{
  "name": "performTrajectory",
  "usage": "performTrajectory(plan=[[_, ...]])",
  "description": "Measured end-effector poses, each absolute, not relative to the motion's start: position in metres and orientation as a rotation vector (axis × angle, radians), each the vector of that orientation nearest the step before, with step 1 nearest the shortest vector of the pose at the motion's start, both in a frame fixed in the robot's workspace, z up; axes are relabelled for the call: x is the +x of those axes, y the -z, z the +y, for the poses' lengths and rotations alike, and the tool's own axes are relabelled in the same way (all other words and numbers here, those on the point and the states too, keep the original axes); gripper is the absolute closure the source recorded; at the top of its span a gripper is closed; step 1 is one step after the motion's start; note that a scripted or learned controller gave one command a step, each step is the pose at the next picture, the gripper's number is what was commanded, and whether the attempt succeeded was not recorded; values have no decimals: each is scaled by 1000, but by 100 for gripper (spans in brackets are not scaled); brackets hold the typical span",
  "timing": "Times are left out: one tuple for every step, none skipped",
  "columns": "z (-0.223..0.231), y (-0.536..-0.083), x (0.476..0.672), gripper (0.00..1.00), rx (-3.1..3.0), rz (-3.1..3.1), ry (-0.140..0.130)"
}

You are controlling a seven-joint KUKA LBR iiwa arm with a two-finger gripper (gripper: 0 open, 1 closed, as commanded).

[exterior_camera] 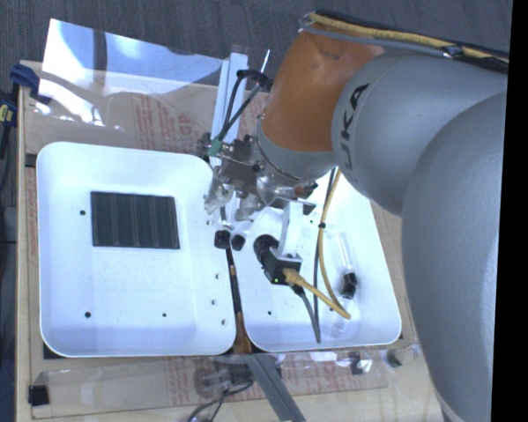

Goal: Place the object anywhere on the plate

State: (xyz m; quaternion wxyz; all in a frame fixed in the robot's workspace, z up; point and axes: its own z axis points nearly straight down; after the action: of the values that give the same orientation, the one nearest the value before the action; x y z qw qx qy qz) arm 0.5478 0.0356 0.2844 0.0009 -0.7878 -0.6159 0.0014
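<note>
The task is looking barely begun. The plate (pixel 135 220), a dark ribbed rectangle, is lying in the left bin (pixel 58 265), a little toward that bin's far edge, and nothing is resting on it. The object (pixel 341 256) seems to be the clear, slim piece with a dark end lying in the right bin (pixel 377 322), close to that bin's right edge. The view there is faint, so I am naming it with some doubt. It is sitting well apart from the plate, with the seam between the bins lying between them. By my reading, the grasp, the carry across the seam and the release are all left to do.

The arm (pixel 401 116) is reaching in from the right, its orange band bending over the far edge of the right bin and the wrist pointing steeply down. The gripper (pixel 229 240) is hanging just over the seam, at the left edge of the right bin, nearer the plate than the object. Nothing is showing in its grip. Whether it is spread or pressed together I cannot tell, since the tips are reading as small dark blobs. A yellow cable (pixel 317 292) is trailing from the wrist across the right bin toward its near edge.
</note>
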Motion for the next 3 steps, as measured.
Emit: performTrajectory(plan=[[92,-190,475,100,-2481,-1921,-11],[137,-237,476,100,-2708,-1592,-3],[89,-189,548,100,-2638,-1701,-10]])
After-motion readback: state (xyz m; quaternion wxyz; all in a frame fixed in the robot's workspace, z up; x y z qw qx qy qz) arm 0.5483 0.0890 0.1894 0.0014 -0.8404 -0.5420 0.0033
